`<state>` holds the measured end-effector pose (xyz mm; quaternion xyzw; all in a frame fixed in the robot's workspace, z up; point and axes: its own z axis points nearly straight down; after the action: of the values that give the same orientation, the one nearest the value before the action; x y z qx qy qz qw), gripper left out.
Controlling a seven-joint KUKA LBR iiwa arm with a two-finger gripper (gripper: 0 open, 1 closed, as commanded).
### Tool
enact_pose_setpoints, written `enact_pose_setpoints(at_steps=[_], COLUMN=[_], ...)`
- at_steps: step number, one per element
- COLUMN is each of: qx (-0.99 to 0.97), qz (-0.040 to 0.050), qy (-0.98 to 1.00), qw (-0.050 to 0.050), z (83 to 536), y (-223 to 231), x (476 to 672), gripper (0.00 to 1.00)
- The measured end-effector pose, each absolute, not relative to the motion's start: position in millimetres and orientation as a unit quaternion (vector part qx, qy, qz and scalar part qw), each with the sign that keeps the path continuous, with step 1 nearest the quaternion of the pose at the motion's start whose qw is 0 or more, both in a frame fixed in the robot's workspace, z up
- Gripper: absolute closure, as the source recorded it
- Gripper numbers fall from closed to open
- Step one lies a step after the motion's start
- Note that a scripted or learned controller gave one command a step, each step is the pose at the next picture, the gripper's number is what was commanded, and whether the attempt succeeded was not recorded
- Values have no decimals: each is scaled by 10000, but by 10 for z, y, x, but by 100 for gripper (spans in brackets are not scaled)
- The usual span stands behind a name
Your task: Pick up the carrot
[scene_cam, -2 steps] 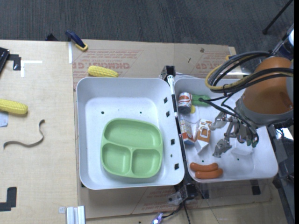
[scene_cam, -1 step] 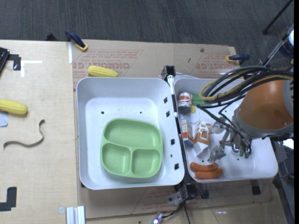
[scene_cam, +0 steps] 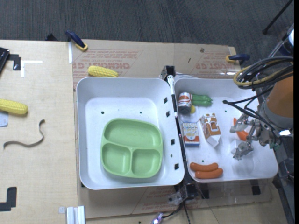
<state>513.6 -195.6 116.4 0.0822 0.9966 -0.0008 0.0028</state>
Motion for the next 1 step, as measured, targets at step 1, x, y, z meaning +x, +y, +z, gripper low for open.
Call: enact_pose_setpoints(at_steps=[1], qx=[-106], qz=[2], qy=[9999], qw=[6], z=[917], y=[-1378], x=[4783], gripper=[0])
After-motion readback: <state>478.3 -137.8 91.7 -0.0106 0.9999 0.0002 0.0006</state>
